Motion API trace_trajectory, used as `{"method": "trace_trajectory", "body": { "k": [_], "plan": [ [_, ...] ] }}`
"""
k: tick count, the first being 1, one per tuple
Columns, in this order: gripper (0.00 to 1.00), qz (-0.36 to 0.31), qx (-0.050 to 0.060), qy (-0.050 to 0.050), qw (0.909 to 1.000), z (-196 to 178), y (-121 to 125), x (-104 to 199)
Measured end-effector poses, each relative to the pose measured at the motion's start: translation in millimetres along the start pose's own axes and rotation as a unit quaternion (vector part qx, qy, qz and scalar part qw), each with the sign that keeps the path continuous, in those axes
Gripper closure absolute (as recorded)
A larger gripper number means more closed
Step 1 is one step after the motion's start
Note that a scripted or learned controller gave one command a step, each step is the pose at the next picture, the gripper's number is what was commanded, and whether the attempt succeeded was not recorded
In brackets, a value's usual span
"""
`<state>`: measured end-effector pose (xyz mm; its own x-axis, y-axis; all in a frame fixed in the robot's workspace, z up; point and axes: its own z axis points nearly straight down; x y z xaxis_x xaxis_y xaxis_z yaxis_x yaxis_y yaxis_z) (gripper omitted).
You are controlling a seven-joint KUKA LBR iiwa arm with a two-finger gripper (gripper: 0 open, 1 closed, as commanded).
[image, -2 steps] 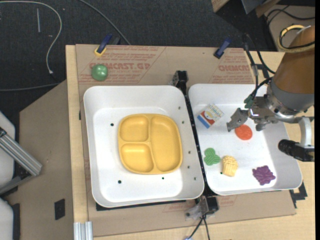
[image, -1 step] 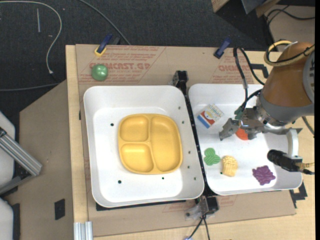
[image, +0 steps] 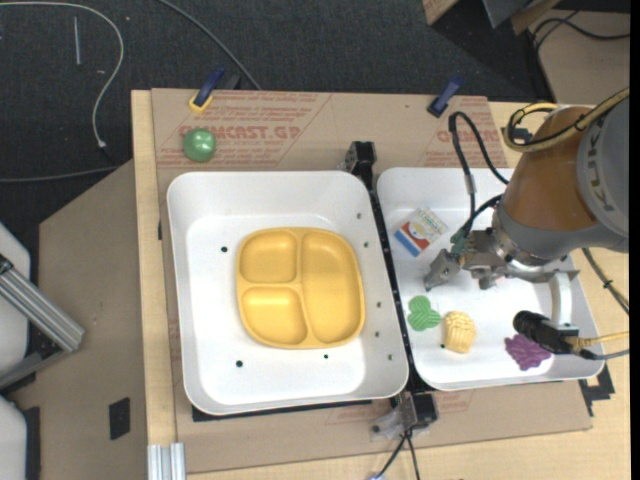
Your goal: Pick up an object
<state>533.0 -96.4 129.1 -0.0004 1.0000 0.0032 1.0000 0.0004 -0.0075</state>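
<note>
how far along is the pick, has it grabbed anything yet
Done: the arm has reached in over the right bin. In hand: nothing visible; the pincer hangs above the bin floor, beside a small red, white and blue packet. Left: the whole grasp and lift. The green toy, yellow corn-like toy and purple grape toy all lie loose in the bin.

Even overhead lighting is filling the scene; both white bins [image: 200, 268] are glaring slightly. Soft shadows are falling beneath the gripper [image: 440, 271]. Focus is softening mildly; corners are dimming.
</note>
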Motion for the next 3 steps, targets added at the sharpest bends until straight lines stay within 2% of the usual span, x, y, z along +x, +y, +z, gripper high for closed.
{"method": "trace_trajectory", "body": {
  "k": [1, 2, 3],
  "plan": [
    [1.0, 0.0, -0.003, -0.001, 1.0, -14, 1, 0],
    [1.0, -0.001, -0.007, -0.002, 1.0, -75, -1, 7],
    [1.0, 0.0, -0.008, -0.002, 1.0, -133, 5, -1]
  ]
}}
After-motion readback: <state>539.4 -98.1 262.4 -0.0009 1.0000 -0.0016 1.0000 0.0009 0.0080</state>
